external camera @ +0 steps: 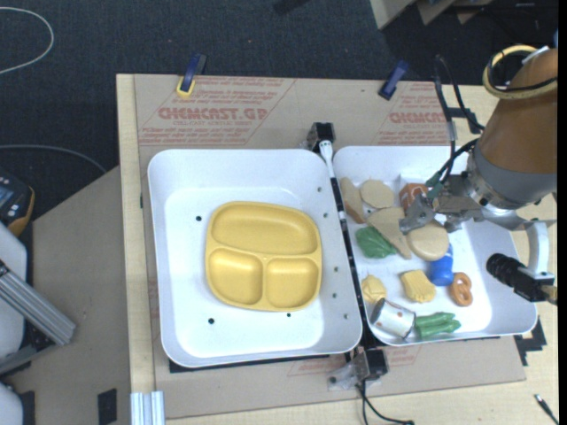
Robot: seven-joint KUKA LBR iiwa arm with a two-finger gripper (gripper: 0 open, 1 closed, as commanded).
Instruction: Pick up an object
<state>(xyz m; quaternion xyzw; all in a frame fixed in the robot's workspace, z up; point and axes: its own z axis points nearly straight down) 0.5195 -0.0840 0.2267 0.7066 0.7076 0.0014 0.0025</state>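
2 white bins side by side on the bench. Left bin (177, 264) holds 1 yellow divided plate (262, 255) with 3 compartments, roughly centred, nothing on it. Right bin (496, 312) holds a clutter of toy food: tan bread-like pieces (376, 193) near the back left, a green leafy piece (375, 243) by the left wall, a round tan cookie-like piece (430, 242) mid-bin, a blue piece (440, 270) just in front of it, a small orange ring (462, 288) to its right, 2 yellow pieces (416, 285) toward the front, green bean pods (437, 326) at the front edge, and a silver can (392, 319) lying tilted at the front left corner. Gripper (423, 212) is low over the middle of the right bin, just above the round tan piece and beside a red-orange item (412, 192); can't tell if it's open or closed, nothing visibly held. Arm (518, 149) comes in from the right.
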